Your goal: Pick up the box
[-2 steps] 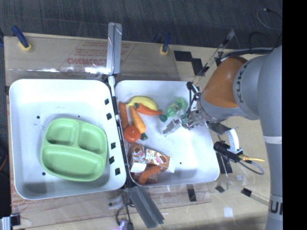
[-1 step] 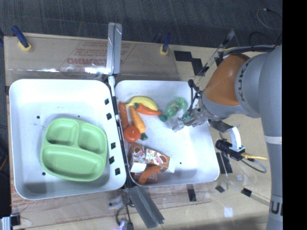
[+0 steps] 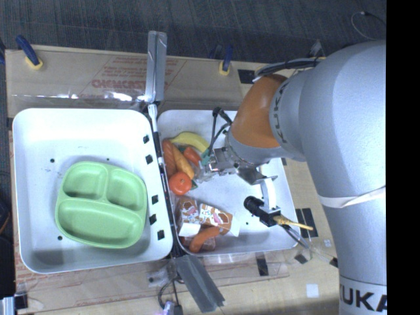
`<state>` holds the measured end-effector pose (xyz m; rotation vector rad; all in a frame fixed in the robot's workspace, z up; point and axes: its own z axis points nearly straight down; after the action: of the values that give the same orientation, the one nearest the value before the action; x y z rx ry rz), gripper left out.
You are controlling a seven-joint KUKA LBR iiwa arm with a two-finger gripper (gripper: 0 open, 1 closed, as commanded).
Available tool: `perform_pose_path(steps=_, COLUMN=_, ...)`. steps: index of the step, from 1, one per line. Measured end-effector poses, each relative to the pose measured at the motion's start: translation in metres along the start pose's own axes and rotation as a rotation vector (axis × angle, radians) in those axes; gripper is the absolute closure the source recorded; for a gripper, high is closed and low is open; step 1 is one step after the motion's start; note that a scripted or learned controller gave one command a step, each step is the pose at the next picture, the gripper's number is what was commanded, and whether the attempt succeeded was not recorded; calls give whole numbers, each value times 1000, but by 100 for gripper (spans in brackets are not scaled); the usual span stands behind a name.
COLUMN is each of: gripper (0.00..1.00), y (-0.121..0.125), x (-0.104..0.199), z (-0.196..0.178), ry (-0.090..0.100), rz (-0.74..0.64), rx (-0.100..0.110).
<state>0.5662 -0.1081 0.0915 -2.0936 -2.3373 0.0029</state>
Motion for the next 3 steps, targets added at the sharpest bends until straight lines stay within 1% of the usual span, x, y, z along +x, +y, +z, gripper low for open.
perform_pose_path(steps=1, gripper=0, y=0, x=0, z=0, ry=0, rz=1, rx=-1)
perform_pose_path(steps=2, gripper=0, y=-48, x=6, z=1, ry=0, rz=33, rx=1)
perform_pose_path(steps=3, gripper=100, y=-48, x=6, z=-9, ry=0, rz=28, rx=1)
